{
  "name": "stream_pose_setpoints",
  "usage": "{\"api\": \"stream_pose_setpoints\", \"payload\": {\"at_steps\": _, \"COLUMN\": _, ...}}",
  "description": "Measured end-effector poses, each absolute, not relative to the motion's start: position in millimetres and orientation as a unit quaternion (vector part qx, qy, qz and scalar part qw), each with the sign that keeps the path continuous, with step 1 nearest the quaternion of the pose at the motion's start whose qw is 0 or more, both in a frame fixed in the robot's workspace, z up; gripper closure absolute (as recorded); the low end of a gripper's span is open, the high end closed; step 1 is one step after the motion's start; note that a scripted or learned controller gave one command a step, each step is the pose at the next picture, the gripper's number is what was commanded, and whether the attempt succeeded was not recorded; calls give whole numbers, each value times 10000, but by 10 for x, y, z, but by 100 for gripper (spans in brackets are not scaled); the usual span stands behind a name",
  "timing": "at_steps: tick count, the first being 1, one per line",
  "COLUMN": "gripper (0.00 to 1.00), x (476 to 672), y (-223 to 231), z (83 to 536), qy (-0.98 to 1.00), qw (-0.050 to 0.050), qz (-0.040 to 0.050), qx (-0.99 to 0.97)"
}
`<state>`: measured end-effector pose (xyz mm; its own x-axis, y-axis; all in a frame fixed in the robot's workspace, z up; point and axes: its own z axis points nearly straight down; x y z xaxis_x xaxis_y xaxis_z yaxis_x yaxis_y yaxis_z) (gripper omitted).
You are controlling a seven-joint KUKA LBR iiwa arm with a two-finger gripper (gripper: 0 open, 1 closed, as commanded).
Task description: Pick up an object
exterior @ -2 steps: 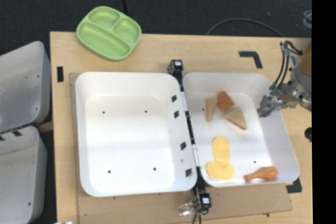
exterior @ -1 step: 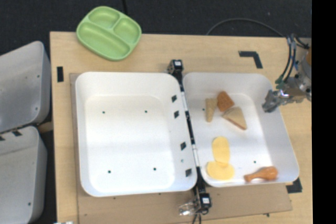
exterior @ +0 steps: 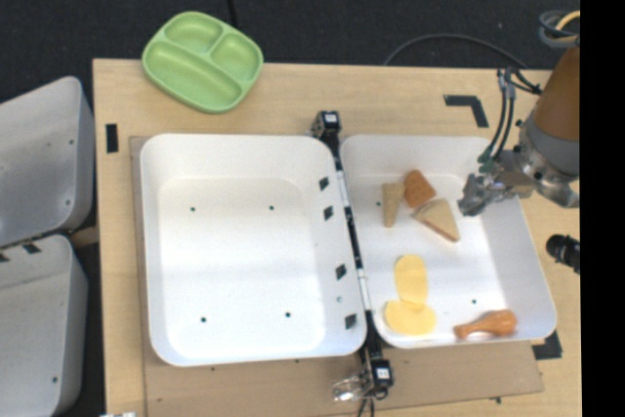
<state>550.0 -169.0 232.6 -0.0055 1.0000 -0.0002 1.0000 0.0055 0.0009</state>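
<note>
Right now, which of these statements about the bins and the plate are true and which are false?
1. The green plate lies outside both bins. True.
2. The food pieces lie in the left bin. False: they lie in the right bin.
3. The pincer is over the right bin. True.
4. The drumstick is near the green plate. False: it lies at the right bin's near corner.

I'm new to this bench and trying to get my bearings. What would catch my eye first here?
Probably the bright green divided plastic plate, lying at the bench's far left corner beyond the bins. Next, the cluster of yellow, tan and orange toy food pieces in the right-hand shallow white bin, with the grey arm's gripper reaching in from the right beside the tan wedge.
</note>
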Motion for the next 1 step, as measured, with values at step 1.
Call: {"api": "stream_pose_setpoints", "payload": {"at_steps": 1, "gripper": 100, "x": 5496, "y": -1145, "z": 2449, "qy": 7099, "qw": -1, "qz": 11, "qx": 7043}}
